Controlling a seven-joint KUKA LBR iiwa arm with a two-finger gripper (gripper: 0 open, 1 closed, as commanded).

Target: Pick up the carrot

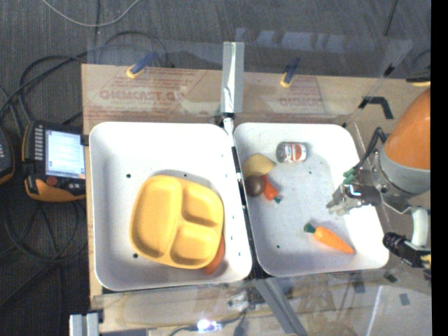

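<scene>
Carrot (332, 238) lying in the right bin (308, 257), near its near right corner, green top pointing left, touching nothing. Gripper (344, 200) hanging over the same bin's right side, just beyond the carrot and apart from it; whether open or closed, impossible to tell. Can (291, 152) at the far side; small red, brown and yellow pieces (258, 176) by the left wall. Yellow tray (178, 220) in the left bin (112, 187).

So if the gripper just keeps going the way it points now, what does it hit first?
The gripper points left and down, so probably the bare floor of the right bin. The carrot lies off that line, nearer the front; depth is uncertain.
</scene>
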